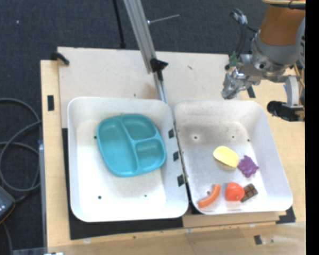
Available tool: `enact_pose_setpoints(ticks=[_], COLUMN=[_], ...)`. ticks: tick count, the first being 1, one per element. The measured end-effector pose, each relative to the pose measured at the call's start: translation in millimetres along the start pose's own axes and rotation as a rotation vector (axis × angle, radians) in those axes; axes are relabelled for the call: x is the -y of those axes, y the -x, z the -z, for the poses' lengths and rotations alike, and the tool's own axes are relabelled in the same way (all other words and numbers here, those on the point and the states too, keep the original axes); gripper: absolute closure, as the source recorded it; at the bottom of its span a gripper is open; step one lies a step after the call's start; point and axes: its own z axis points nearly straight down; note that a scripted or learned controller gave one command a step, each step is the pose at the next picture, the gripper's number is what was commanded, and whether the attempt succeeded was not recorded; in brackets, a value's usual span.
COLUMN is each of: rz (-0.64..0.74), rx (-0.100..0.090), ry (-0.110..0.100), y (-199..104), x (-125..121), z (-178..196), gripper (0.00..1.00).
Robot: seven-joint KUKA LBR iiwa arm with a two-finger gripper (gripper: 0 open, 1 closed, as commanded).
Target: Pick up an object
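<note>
The right bin (202, 116) holds several small objects near its front right: a yellow oval piece (225, 156), a purple lumpy piece (248, 166), a red-orange round piece (234, 191), an orange carrot-like piece (209, 196) and a small brown block (249, 192). My gripper (231, 87) hangs above the far edge of the right bin, well behind all of these, with nothing seen between its fingers. Its fingers are small and dark against the bench.
The left bin (85, 195) holds a teal divided tray (131, 144). A slanted metal pole (141, 31) rises from the bench behind the bins. Cables lie on the dark floor at the left.
</note>
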Motion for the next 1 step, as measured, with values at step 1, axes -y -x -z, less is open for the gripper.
enact_pose_setpoints(ticks=[1], rz=[-0.002], rx=[0.000], ry=[-0.001], y=[-56.1], x=[5.3], z=[-16.2], gripper=[1.00])
